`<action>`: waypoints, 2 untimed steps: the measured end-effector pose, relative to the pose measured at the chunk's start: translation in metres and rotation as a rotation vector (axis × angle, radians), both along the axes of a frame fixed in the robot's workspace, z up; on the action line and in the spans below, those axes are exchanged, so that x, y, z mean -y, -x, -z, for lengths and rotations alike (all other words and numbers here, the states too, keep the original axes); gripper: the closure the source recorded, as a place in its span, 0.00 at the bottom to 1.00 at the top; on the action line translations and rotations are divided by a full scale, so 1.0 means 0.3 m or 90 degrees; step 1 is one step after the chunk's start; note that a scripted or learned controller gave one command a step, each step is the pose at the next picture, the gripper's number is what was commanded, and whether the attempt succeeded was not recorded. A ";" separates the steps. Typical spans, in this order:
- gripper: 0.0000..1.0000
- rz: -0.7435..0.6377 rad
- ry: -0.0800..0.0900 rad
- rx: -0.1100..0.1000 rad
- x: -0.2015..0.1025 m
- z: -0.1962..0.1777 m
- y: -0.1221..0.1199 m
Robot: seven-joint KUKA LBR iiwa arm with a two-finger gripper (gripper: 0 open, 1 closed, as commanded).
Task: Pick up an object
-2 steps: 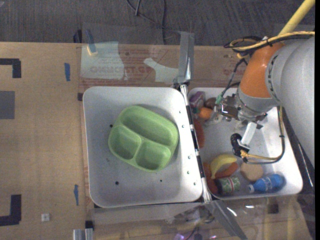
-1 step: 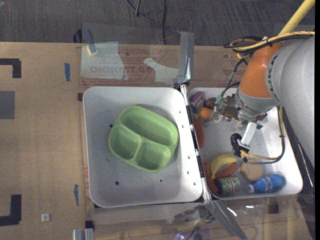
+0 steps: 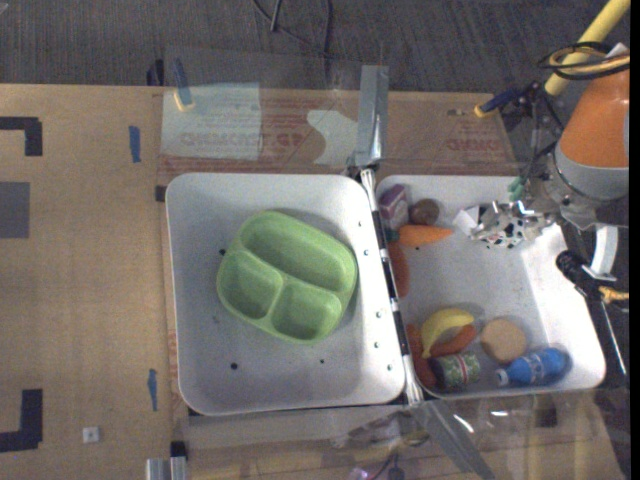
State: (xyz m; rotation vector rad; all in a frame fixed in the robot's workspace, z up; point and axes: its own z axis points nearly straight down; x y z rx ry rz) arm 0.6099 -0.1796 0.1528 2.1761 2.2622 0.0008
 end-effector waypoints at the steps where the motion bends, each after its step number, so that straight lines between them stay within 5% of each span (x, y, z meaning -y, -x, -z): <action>1: 0.00 -0.041 0.008 0.022 0.029 0.116 -0.104; 2: 1.00 -0.044 0.004 0.023 0.015 0.073 -0.111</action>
